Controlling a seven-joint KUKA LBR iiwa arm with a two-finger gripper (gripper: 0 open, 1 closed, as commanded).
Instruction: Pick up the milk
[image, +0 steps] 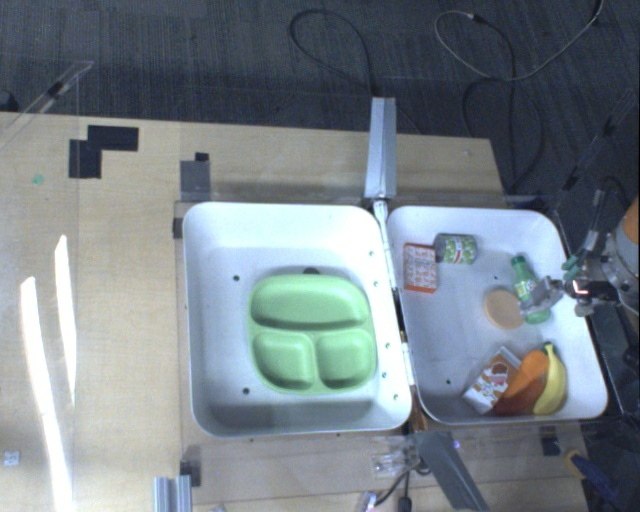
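The milk carton (492, 383) lies tilted at 6 o'clock in the right bin (455, 405), beside a carrot (527, 385) and banana (551, 384). The pincer (545, 297) hovers at 3 o'clock; whether it is wide or narrow I cannot tell.

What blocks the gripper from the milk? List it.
Taking the milk to be the carton in the right bin's near corner, nothing lies on the bare floor between it and the gripper. A bottle and a tan disc sit by the gripper, off that line; a banana lies close beside the carton.
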